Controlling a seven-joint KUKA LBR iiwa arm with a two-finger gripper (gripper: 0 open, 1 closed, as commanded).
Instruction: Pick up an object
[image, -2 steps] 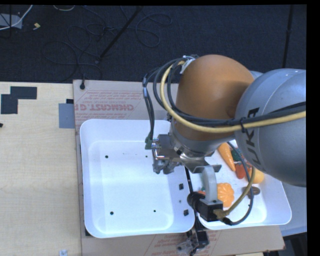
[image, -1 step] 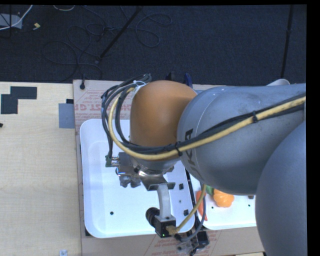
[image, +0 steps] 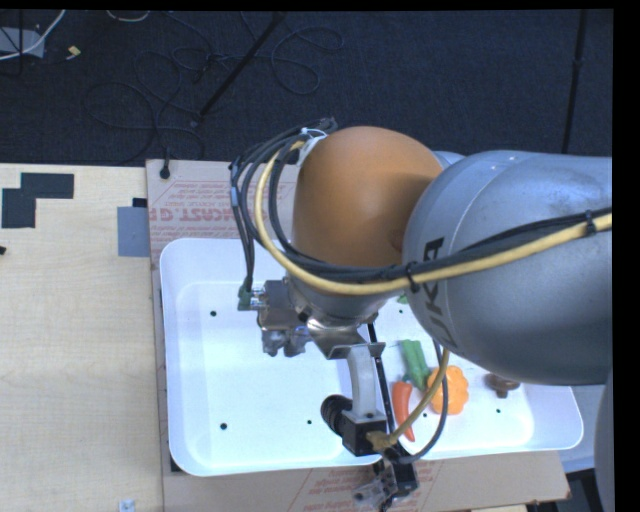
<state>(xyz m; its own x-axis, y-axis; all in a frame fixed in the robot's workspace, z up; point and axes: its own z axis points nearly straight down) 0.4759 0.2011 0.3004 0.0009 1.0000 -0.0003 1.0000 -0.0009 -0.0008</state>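
Objects in bin, right-hand part, bunched together just under the arm. Green piece (image: 413, 362): elongated, lying roughly up-down in the view, top end hidden by the arm. Orange-red piece (image: 401, 403): slim, tapered, carrot-like, just left of and below the green one, touching or nearly so; a yellow cable (image: 432, 398) crosses in front of the bunch. Round orange piece (image: 454, 391): fatter, just right of the green one, its left side cut by that cable. Small brown piece (image: 503, 383): further right, apart from the bunch, mostly tucked under the arm's edge, shape unclear. All four sit on the bin floor, none lifted.

Gripper (image: 386, 486): low in the view, past the bin's near rim, over the cardboard edge, below and left of the bunch. Small, dark, cluttered; cannot tell whether it is apart or together. Nothing seen held in it. A black block (image: 345, 419) hangs on the wrist linkage just above it, over the bin floor.

White bin (image: 200, 380): shallow, rounded corners, a few small dark dots on the floor, left half bare. It rests on a cardboard sheet (image: 195, 210) with red print.

Arm: orange band (image: 360, 195) as a big dome at centre, grey housing (image: 520, 260) covering the right side. Yellow and black cables loop round the dome.

Light wooden bench (image: 70, 350) to the left, with black (image: 40, 195) and grey (image: 131, 230) patches. Dark floor (image: 420, 70) with loose cables along the top.
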